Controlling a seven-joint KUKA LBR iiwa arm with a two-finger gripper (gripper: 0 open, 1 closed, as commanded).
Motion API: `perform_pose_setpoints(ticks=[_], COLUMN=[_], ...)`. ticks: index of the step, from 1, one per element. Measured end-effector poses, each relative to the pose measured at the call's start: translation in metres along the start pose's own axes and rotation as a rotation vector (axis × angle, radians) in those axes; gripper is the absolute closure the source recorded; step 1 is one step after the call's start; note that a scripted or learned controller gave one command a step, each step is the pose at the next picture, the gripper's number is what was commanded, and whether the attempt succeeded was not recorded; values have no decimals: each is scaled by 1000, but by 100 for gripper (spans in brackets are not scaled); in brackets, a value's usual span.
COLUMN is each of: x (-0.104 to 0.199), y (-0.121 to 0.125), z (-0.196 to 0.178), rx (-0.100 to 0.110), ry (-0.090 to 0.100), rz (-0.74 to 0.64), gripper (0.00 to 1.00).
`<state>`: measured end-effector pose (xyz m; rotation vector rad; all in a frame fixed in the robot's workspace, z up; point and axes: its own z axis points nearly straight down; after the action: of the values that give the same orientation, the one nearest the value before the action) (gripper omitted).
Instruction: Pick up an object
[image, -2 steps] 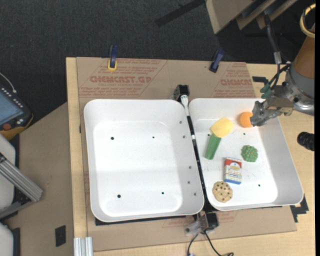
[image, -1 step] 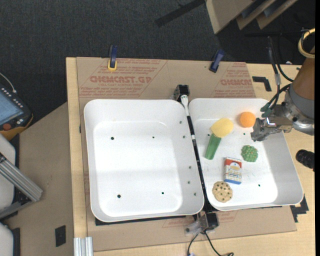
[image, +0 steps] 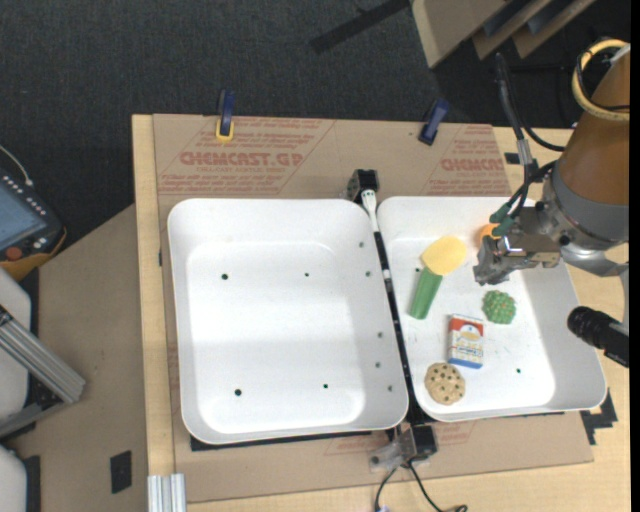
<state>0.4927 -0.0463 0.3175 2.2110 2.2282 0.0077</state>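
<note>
The surface is a brown printed board. Two white bins lie on it side by side, left bin and right bin, touching.

You had five small objects to choose from, all lying in the right-hand shallow white plastic bin. A green cylinder-shaped block lay near the bin's left wall, its long axis running roughly top to bottom with a slight tilt. A flat yellow rounded piece touched its upper end. A bumpy green ball-like object sat to the right of the cylinder, apart from it. Just below that lay a small red, white and blue rectangular box, flat on its back. A round tan cookie with dark chips rested just beneath the box, near the bin's front edge.
</note>
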Motion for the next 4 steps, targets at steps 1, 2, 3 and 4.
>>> perform_pose_setpoints(ticks=[1,2,3,4], x=[-4,55,94,89], y=[2,-6,24,11], z=[-7,-13,-73,-40], rx=[1,4,-4,11], ry=[-2,-1,0,-2], rz=[6,1,2,9], gripper=[100,100,100,100])
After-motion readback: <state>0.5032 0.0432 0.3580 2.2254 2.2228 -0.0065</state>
